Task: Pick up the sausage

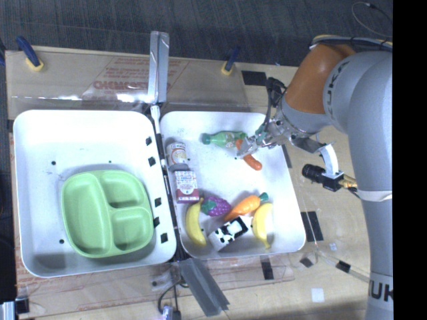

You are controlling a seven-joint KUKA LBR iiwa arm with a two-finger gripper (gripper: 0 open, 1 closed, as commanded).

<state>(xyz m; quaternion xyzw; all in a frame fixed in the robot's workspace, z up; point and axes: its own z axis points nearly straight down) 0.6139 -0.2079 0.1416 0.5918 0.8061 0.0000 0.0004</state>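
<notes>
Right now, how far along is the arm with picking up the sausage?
Done: the tool has reached the right white bin. In hand: it sits right over the small orange-red sausage beside the green bottle. Left: a confirmed grip and lift; the sausage looks to be on the bin floor.

Green divided tray (107, 212) in the left bin (27, 179) — carrot (241, 205), two bananas (195, 225), grapes (215, 207) in the right.

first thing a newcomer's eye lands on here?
Likely the grey arm with its orange band, reaching in from the right, its hand low over the right bin beside the sausage. Next, the green divided tray in the left bin.
</notes>
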